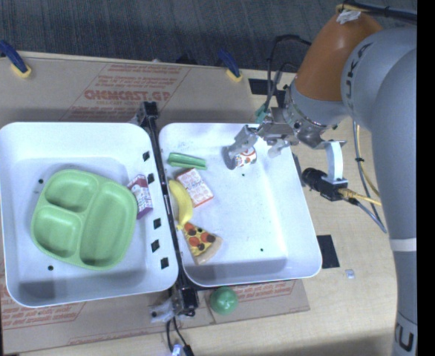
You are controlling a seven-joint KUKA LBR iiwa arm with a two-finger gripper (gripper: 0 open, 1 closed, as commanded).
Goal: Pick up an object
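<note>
My gripper (240, 154) hangs over the far part of the right bin (292, 221), reaching in from the right. A small red and white object (247, 157) sits between its fingers, and the gripper is shut on it. Along the right bin's left side lie a green bar (186, 159), a red and white packet (195, 186), a yellow banana (179, 201) and a toy pizza slice (200, 242).
The left bin (13, 162) holds a green divided plate (84, 217) and a small dark red packet (139, 193) by its right wall. A green ball (222, 300) lies on the cardboard in front of the bins. A black divider (158, 199) runs between the bins.
</note>
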